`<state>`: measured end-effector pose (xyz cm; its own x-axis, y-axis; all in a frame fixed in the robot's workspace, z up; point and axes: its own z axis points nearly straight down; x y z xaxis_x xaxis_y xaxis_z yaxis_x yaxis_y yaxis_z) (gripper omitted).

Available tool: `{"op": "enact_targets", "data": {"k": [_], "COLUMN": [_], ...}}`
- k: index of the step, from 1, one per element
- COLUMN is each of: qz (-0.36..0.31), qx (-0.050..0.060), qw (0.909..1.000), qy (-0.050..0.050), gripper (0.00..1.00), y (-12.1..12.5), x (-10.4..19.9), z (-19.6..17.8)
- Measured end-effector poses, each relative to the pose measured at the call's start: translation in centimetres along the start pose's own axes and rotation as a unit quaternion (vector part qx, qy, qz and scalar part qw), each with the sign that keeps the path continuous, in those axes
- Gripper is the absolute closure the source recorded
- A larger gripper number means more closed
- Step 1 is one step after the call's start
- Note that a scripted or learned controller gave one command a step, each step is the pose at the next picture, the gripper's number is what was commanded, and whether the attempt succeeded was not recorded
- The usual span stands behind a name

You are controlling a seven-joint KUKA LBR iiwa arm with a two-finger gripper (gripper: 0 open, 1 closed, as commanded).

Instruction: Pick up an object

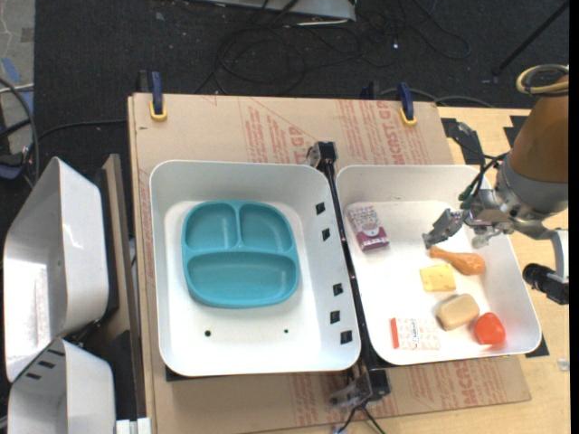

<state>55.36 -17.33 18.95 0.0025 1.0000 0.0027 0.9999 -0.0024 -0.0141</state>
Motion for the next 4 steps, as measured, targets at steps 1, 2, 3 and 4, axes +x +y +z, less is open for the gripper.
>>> {"op": "enact_targets", "data": {"k": [1,2,3,4], "qz": [-0.002,0.000,-0.001,-0.001], "qx": [-0.007,-0.004,-0.007,-0.007], "qw": [1.0000,1.0000,1.0000,1.0000], "qy": [-0.001,-0.001,-0.001,-0.002], "gripper": [0.00,0.00,0.00,1.00], "y": [0.3,0.2,0.4,0.3], "x": [0.1,-0.3,-0.3,-0.3], "z": [-0.8,5.6,9.7,8.7]}}
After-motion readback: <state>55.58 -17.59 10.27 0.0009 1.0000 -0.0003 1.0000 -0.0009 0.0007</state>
